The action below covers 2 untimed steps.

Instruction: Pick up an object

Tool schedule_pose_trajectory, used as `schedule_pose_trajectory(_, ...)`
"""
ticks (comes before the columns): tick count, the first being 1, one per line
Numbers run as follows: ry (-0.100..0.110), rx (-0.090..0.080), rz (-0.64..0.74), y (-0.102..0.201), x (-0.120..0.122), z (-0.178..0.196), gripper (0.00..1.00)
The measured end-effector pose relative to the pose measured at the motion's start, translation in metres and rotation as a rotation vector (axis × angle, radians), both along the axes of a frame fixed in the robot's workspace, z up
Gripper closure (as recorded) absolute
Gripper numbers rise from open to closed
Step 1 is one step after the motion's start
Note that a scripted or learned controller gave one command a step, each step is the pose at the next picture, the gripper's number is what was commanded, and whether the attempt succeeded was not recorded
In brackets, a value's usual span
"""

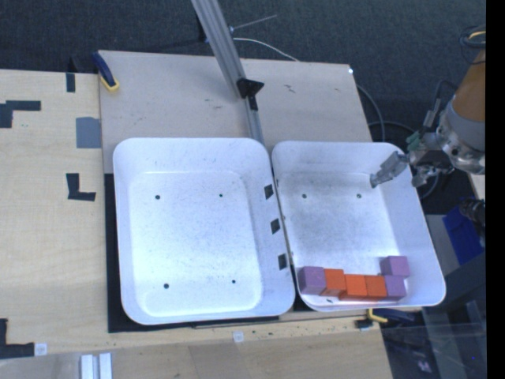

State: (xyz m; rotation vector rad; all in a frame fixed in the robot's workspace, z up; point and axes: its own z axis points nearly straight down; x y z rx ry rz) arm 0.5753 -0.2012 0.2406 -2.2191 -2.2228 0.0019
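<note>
A: Claw [392, 168] at the right of the frame, hanging over the upper right corner of the right bin [410, 212]. How wide?

B: Cannot tell. Only grey fingers [387, 170] seen edge-on, slanting down and left, with nothing visible between them.

A: Above that?

B: Grey wrist with cables, then the orange band at the far right edge.

A: And the things to pick?

B: Down at the lower right of the same bin, well apart from the claw. A row against the near wall: purple block [312, 278] on the left, orange blocks [357, 285] touching it to the right, then two more purple blocks [394, 276] at the right end, one stacked behind or above the other, hard to say which.

A: Left bin [126, 212]?

B: White and speckled, touching the right bin along the middle. Silver rail [221, 42] slanting in from the top, over the bench [173, 93].
</note>
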Motion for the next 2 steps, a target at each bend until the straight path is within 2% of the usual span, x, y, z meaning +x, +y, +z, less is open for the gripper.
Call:
schedule_pose_trajectory(1, -0.006, 0.0, 0.005, 0.038, 0.032, 0.045, 0.0)
schedule_pose_trajectory(2, -0.007, -0.001, 0.002, 0.046, 0.081, 0.083, 0.0)
